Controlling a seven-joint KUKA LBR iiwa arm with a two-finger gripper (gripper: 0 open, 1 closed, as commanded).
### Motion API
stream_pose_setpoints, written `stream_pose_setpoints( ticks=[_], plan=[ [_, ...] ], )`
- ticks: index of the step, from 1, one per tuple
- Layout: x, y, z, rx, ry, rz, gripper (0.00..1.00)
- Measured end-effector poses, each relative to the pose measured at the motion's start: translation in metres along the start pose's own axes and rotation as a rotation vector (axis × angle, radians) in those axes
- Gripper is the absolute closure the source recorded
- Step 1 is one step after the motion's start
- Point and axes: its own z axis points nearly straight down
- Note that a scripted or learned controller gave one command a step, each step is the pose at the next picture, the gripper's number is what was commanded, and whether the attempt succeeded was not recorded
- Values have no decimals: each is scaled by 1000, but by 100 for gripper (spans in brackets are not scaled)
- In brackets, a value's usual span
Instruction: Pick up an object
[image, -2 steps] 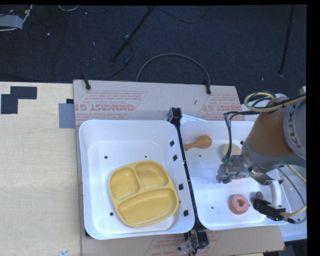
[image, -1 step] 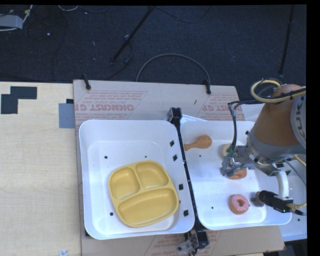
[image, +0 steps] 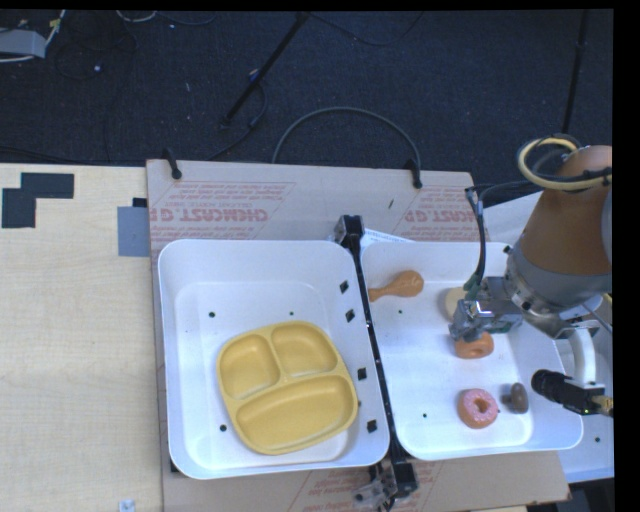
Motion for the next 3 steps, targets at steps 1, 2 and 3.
stream_pose_setpoints(
  ticks=[1,2,3],
  plan=[
    [-1,1,-17,2,0,0,100],
    [60,1,-18,5,2,-4,100],
    [116,10,-8,7,1,-3,100]
  ],
)
